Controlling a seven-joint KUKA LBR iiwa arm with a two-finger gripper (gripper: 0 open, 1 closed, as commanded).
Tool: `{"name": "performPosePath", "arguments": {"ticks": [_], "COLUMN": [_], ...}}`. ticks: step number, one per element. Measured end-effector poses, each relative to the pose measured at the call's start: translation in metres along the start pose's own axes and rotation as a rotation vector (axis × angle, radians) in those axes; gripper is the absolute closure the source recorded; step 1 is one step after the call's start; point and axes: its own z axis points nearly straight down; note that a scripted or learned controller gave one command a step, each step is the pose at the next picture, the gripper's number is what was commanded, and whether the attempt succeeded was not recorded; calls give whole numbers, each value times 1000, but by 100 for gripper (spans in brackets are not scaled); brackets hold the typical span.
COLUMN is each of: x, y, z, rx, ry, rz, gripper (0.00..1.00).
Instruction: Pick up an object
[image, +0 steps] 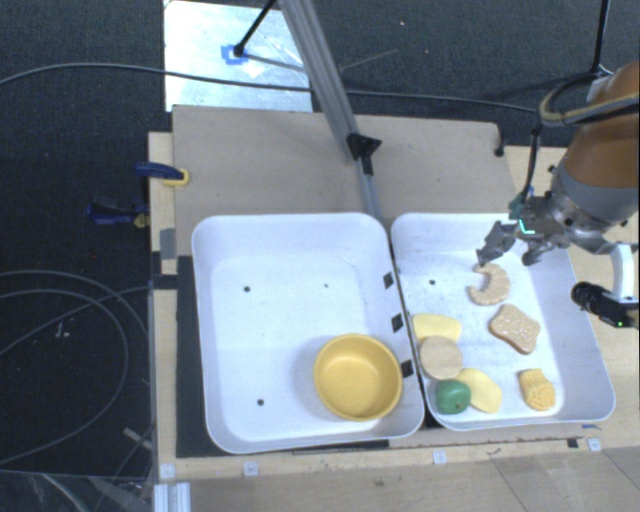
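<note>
The left bin (240, 250) carries a yellow bowl (358, 375) at about five o'clock on its floor, upright and close to the wall it shares with its neighbour. The right bin (590, 385) holds a scatter of toy foods. Along its left side, near seven o'clock, lie a pale yellow block (437, 326), a round tan biscuit (440, 357) touching it from below, and a green piece (453, 397) pressed against a yellow lemon-like piece (484, 392). At the middle sits a tan crescent-shaped cookie (489, 286); a slice of toast (514, 328) lies at four o'clock from it, and a small orange waffle-textured piece (538, 389) rests at five o'clock in the bin. The gripper (512, 244) hangs over the bin's twelve-o'clock area, just above the crescent, its two fingers spread apart with nothing between them.
</note>
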Motion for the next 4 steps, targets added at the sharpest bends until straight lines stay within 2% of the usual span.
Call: {"name": "performPosePath", "arguments": {"ticks": [1, 2, 3, 4], "x": [0, 6, 5, 5], "y": [0, -3, -4, -2], "z": [-1, 44, 106, 142], "rx": [-2, 2, 3, -6], "ry": [0, 0, 0, -3], "rz": [0, 3, 4, 5], "gripper": [0, 0, 0, 0]}}
